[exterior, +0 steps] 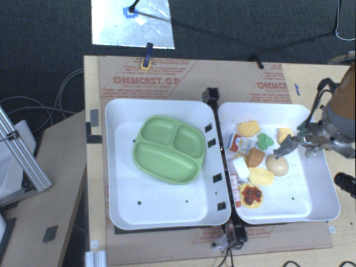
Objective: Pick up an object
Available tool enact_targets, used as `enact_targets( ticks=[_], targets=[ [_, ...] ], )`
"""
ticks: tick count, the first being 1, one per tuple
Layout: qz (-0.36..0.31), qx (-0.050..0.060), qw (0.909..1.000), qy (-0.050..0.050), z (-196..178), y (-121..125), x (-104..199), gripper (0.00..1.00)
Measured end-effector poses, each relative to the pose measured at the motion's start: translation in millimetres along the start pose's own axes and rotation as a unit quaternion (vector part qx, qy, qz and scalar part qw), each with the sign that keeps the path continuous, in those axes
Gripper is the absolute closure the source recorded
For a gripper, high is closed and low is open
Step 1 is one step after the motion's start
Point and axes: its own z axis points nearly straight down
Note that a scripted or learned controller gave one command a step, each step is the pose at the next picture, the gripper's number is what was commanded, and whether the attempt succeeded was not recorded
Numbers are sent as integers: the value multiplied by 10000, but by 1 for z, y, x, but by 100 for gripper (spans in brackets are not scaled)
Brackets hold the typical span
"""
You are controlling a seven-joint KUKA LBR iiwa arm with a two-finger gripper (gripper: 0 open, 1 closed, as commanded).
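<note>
The right white bin holds several toy foods in a cluster: a yellow corn-like piece, a green leafy piece, a red-and-white packet, a brown ridged piece, a white block, a pale yellow lemon shape, a beige egg-like ball, a small pizza-like disc and a yellow chunk. My gripper reaches in from the right and hangs just above the beige ball, next to the yellow chunk.
The left white bin carries a green divided plate. A black divider with clips runs between the bins. The grey arm fills the right bin's right side. Cardboard lies under both bins.
</note>
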Motion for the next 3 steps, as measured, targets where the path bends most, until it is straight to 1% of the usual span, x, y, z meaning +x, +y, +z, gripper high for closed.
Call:
enact_targets(
  ticks=[1,2,3],
  targets=[
    [-14,-60,10000,-12,-6,2,0,0],
    [-8,-39,10000,-3,50,-2,9,0],
    [-4,-35,10000,-3,101,-12,11,0]
  ],
)
